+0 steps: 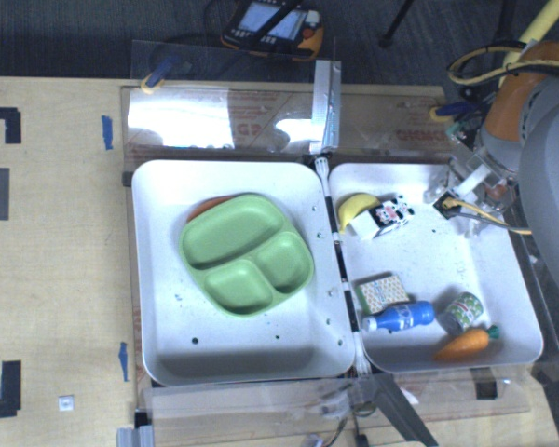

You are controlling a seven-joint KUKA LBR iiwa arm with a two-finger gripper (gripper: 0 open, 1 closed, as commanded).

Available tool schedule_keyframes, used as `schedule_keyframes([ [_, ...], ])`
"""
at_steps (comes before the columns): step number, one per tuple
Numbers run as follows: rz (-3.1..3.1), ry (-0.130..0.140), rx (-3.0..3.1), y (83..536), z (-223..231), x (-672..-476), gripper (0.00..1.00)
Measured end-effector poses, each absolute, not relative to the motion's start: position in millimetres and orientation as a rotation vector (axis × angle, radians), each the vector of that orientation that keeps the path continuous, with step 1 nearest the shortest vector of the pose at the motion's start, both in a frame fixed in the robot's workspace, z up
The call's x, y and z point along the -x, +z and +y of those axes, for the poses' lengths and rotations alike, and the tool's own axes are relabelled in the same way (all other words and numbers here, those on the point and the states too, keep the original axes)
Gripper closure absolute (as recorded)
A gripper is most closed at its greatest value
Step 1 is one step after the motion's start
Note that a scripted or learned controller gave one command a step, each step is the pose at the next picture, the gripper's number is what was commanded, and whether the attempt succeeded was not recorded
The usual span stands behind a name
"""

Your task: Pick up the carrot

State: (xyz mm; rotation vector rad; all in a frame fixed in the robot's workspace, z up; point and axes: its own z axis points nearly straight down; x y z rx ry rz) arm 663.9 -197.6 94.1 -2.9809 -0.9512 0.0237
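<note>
One carrot (464,345), one bottle (401,318), one banana (354,209), one tray (247,252).

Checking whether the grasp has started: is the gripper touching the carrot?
Apart. The camera view shows the gripper at the far side of the right bin and the carrot by its near wall, with bare floor between.

Grey arm (546,170) from the right, hand (465,184) extended leftward.
</note>
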Motion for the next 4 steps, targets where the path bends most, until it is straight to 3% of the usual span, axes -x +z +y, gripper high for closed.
schedule_keyframes([
  [1, -0.812, 0.007, 3.016, 88, -201, -660.1, 0.0],
  [2, -0.677, 0.009, 3.04, 88, -207, -662.9, 0.0],
  [3, -0.687, -0.003, 3.054, 97, -209, -664.7, 1.0],
  [4, -0.473, -0.003, 3.097, 87, -216, -662.6, 1.0],
])
